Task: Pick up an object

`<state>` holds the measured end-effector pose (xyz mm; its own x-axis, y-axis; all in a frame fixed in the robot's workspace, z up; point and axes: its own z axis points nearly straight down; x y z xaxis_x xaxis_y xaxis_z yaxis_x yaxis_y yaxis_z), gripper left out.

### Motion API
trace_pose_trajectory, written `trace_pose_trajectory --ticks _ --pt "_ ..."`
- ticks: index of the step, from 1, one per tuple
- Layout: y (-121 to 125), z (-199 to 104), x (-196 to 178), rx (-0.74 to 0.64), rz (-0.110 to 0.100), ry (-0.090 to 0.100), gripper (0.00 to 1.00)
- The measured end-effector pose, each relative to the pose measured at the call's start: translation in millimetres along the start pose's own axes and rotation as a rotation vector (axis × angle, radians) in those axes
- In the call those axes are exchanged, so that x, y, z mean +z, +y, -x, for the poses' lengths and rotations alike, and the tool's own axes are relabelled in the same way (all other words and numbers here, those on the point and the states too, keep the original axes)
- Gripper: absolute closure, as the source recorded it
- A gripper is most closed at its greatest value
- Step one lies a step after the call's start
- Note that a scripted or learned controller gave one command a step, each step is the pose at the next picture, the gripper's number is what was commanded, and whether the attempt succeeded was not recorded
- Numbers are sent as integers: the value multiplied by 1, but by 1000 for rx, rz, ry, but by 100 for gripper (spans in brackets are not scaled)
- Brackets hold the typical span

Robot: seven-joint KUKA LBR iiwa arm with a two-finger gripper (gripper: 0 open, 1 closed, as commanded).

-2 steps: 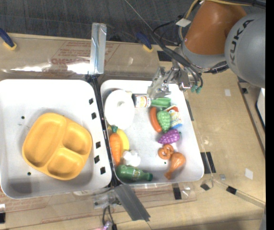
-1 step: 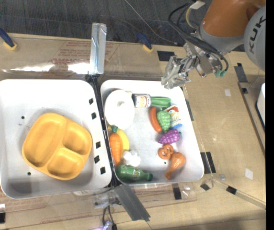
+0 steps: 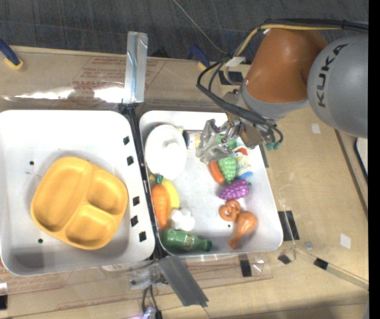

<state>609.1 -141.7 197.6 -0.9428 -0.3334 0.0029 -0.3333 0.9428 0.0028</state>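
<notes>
**Op A:** What have I got on the camera view?

**Op B:** I'm reading the jaws (image 3: 211, 143) low in the right bin (image 3: 200, 234), toward its upper middle, hung from the grey arm (image 3: 339, 85) with its orange band (image 3: 283, 65). I can't tell how wide they stand; the metal blurs into the toys beneath, and I see nothing clearly held between them.

**Op A:** Which piece is nearest?

**Op B:** I'd judge the green toy (image 3: 228, 168), with the small orange piece (image 3: 215, 172) touching it, just beside the jaws at about five o'clock. The purple grapes (image 3: 234, 190) sit further along that line, then the pretzel (image 3: 229, 211) and the drumstick (image 3: 244, 226). At nine o'clock from the jaws is the white cup (image 3: 165, 150).

**Op A:** Long axes?

**Op B:** The carrot (image 3: 160, 205) runs roughly twelve to six along the left wall with the banana (image 3: 171, 193) against it; the green bottle (image 3: 186, 241) lies nine to three on the bottom edge. Both are well apart from the jaws. A short shift to five o'clock looks the likeliest pick to me.

**Op A:** Left bin?

**Op B:** The left bin (image 3: 10, 151) has a yellow divided tray (image 3: 78, 201).

**Op A:** Any writing?

**Op B:** "KUKA" on the arm's grey housing. There's faint red print on the tabletop (image 3: 309, 191) cardboard above the bins, too small for me to read.
</notes>
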Motion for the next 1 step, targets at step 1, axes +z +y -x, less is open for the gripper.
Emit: trace_pose_trajectory --ticks 1 --pt "-47 35 -81 533 -5 -9 100"
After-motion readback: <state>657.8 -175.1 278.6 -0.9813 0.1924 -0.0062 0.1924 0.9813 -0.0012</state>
